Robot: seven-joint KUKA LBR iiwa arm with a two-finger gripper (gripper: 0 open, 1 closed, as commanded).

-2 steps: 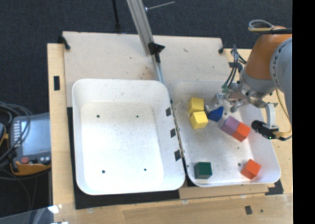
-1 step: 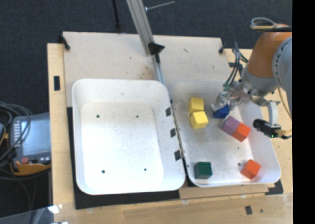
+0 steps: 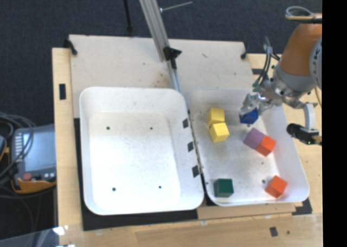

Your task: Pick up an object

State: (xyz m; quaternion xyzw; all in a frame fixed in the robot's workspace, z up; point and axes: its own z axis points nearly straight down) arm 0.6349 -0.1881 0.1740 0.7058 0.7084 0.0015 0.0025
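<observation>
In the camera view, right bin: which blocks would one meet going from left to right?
Green block → two yellow blocks, one above the other → blue block at the gripper → purple block → orange block.

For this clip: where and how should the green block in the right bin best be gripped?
Probably from straight above, closing on two opposite flat faces of the green block. It sits by the right bin's near-left wall, so close across the faces parallel to that wall, away from the rim.

Wooden bench (image 3: 62, 132) bears two white bins side by side: left bin (image 3: 87, 148), right bin (image 3: 295, 159).
</observation>
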